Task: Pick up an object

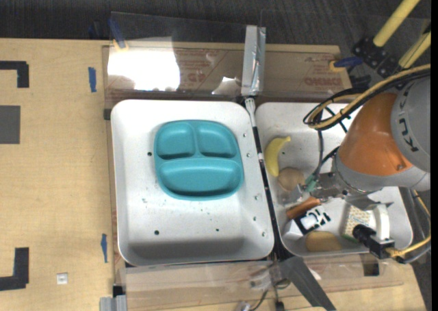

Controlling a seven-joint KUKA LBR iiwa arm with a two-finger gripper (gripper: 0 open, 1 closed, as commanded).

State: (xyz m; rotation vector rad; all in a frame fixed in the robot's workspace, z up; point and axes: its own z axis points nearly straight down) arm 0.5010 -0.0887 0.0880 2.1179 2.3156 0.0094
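**Arm low over the right bin, objects clustered at its left**

The desk (pixel 48 166) fills the left of the frame, tan with black corner marks. On it sit two white bins side by side. The left bin (pixel 137 227), at frame centre, holds a teal divided plate (pixel 198 159) lying flat in its upper middle, with three compartments facing up.

The arm (pixel 383 145) comes in from the right edge, its orange band sitting over the upper right part of the right bin (pixel 274 114). Dark cables loop above it.

The tool (pixel 328 190) hangs below the band, low over the middle of the right bin. Whether its fingers are apart or together I cannot tell; the wrist hides them.

The objects lie left of and below the tool. A banana (pixel 274 154) lies along the bin's left side, up and left of the tool. A brown round object (pixel 289 179) is just beside it, lower down. An orange carrot-like piece (pixel 302 207) lies slanted just lower left of the tool. A black-and-white card (pixel 315 220) sits below that. A tan oval object (pixel 323 241) rests near the bin's bottom wall.
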